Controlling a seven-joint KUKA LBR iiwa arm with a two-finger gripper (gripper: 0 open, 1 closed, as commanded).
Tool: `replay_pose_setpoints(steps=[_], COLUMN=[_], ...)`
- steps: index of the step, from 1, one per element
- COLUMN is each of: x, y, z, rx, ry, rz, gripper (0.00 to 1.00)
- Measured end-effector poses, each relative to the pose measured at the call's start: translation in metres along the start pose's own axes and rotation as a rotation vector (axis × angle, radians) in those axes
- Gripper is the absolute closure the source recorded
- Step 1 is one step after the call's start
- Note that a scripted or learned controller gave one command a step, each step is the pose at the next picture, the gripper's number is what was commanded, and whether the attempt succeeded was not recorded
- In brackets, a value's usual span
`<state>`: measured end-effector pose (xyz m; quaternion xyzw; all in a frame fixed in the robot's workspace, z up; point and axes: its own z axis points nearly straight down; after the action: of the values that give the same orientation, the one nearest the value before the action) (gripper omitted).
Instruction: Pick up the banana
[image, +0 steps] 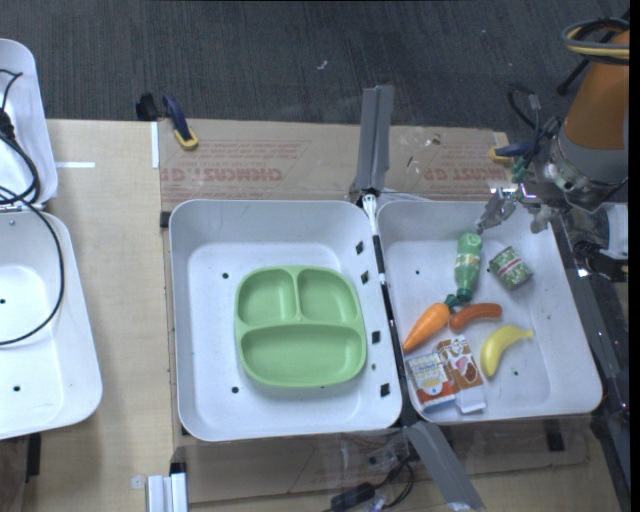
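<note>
Overhead, the grey arm with its orange band hung at the far right corner of the right-hand bin (560, 395), its gripper (508, 203) poised above the bin's far edge; whether the fingers were spread or pressed together could not be told from this slant. The banana (500, 346), a short, curved, smooth yellow piece that looked like moulded plastic, lay untouched toward the near right of that bin's floor, just beside the sausage (474, 315) and well apart from the gripper. By appearances the pick was at the approach stage, with nothing lifted.

The next move would call for carrying the gripper toward the bin's near side and lowering it across the banana's narrow width, clear of its neighbours. Those crowded close: a tapered orange carrot (428, 324), a glossy reddish sausage, a green bottle (467, 262) lying on its side, a small green-labelled can (511, 268), and a flat printed carton (447, 372) at the near edge. In the left-hand bin (195, 330) sat a matte green plate (299, 327) with three compartments.
</note>
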<state>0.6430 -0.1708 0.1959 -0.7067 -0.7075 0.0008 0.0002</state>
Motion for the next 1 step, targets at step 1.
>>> replay_pose_setpoints(steps=[1], x=[-0.0513], y=[-0.0781], z=[0.0379], rx=[0.000], ry=[0.000], rz=[-0.255], gripper=[0.00])
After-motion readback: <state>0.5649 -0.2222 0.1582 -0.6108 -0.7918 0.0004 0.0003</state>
